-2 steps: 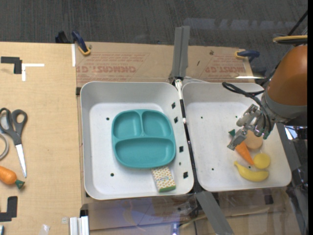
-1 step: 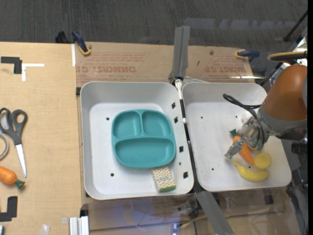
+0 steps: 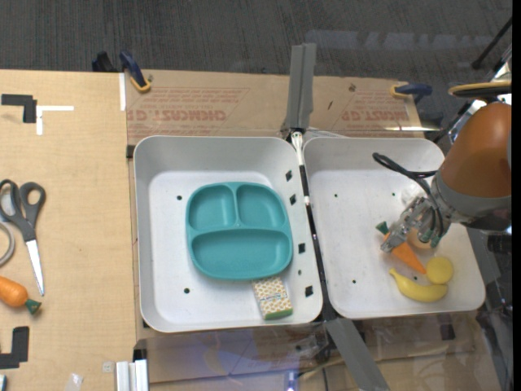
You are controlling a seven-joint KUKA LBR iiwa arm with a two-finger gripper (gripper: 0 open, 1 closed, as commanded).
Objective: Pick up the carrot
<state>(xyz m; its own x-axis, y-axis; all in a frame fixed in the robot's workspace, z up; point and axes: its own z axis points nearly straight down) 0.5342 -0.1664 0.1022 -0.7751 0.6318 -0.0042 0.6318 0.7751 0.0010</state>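
Hovering my gripper [image 3: 404, 239] low over the right bin [image 3: 350, 292], right on top of the carrot [image 3: 409, 257], which lies near the bin's right edge toward the front. Honestly can't tell from here whether I've got it clamped or I'm just sitting over it; the wrist hides the business end.

What worries me: the carrot is a smooth, tapered orange cone, so if I squeeze near the thin end it could squirt out sideways. It's also packed in with a banana [image 3: 417, 288] curving along the front and a round yellow fruit, maybe a lemon [image 3: 440, 269], just beside it. Both look slick and rounded, so a slightly off grab could nudge them or pinch the wrong thing. The bin floor is glossy white plastic, so anything bumped will probably slide.

Over in the left bin [image 3: 159, 243] there's a teal divided plate [image 3: 238, 232] and a sponge [image 3: 273, 298] at the front edge, well apart from all this.
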